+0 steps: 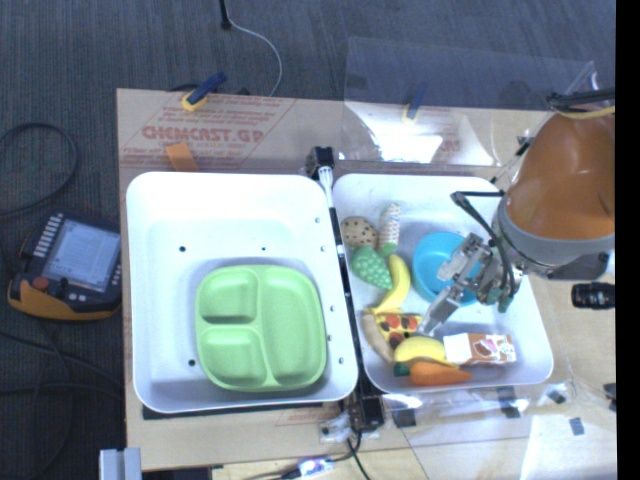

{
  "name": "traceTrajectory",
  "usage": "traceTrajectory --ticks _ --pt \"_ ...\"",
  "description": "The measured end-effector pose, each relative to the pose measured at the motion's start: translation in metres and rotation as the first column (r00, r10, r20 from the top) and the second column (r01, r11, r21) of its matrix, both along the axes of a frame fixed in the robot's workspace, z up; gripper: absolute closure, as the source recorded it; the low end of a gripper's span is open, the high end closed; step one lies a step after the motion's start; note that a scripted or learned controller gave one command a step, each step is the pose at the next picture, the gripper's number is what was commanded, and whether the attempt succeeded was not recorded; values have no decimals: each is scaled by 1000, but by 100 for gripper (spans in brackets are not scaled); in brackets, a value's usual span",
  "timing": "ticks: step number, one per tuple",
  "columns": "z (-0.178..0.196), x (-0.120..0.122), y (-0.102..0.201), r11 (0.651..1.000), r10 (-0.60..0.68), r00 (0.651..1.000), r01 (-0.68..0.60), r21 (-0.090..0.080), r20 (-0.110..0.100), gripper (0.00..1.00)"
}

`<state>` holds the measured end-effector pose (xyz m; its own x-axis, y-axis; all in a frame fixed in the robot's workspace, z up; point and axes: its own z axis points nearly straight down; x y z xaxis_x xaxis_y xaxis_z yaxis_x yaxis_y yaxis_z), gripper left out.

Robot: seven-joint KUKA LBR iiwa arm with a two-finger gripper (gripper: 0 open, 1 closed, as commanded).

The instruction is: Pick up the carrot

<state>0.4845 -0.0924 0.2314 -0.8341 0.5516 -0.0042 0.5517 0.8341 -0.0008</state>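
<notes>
The carrot [437,373] lies at the near edge of the right bin [530,353], at about 6 o'clock in that bin. It is orange and lies flat. A lemon [420,349] touches it just behind. To the right of the carrot is a small box [480,348] with a red picture on it; its writing is too small to read. To the left, at 7 o'clock, is a pizza slice [385,326].

The gripper [440,313] is above the middle of the bin, pointing down and left. Its tip is just above the lemon and near the pizza slice, a little way from the carrot. The fingers look close together at the tip, and I see nothing between them. I cannot tell for sure if they are open.

Farther back are a banana [399,280], a green bumpy fruit [370,266], a blue bowl [436,258] and a cookie [354,232].

The left bin [160,218] holds a green plate [262,326] with three parts.

At the far side, the board [220,133] under the bins has red letters that read about like "CHEMCAST GP". On the floor at 9 o'clock is a handset [65,266] with a screen.
</notes>
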Motion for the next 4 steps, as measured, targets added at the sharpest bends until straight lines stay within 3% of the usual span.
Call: traceTrajectory --ticks 1,2,3,4 --pt "-49 -1 96 956 292 956 -292 5 -5 0" --pt "-48 3 133 928 373 928 -373 3 -3 0" --pt "-48 59 60 994 111 994 -111 1 -2 0" --pt "11 5 81 983 183 983 -183 1 3 0"
